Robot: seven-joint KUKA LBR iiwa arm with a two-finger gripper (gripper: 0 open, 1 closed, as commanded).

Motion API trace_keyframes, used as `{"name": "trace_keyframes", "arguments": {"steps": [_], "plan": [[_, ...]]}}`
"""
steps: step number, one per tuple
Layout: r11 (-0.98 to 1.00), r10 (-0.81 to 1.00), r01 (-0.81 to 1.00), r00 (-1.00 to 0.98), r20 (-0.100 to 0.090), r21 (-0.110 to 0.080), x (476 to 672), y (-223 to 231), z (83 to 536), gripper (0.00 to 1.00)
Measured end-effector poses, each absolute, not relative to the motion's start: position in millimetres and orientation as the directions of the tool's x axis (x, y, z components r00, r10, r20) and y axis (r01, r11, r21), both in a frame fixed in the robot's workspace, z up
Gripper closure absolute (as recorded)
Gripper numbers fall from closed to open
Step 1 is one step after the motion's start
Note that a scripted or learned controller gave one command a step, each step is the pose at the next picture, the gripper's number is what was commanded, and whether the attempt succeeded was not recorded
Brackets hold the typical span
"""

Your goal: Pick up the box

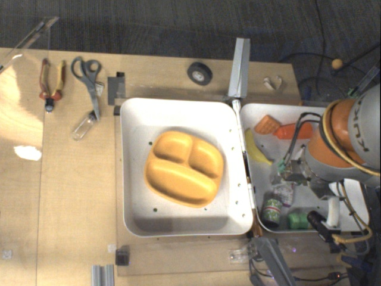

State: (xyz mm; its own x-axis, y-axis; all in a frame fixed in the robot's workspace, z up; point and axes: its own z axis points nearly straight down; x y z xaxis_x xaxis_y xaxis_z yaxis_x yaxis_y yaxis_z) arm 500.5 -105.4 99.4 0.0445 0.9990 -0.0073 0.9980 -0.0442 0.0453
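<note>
A small orange box (267, 124) lies at the back left of the right bin (257, 159), next to a red-orange item (290, 131). The grey arm with its orange band (342, 137) reaches in from the right. Its gripper (290, 173) hangs low over the middle of the right bin, in front of the box and apart from it. Directly below the gripper lies a clear crumpled plastic item (282, 190); whether the two touch I cannot tell.
A large yellow bread-shaped object (184, 167) sits in the left bin (134, 159). The right bin also holds a yellow piece (256, 149), a green can (272, 210) and a green block (297, 220). Scissors (89, 82), pliers (50, 82) and a tape roll (200, 72) lie on the bench.
</note>
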Motion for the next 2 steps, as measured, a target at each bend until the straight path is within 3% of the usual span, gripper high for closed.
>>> {"name": "trace_keyframes", "arguments": {"steps": [2], "plan": [[-0.019,1.000,0.999,0.019,-0.014,0.042,501.9,-103.2,99.2,0.00]]}}
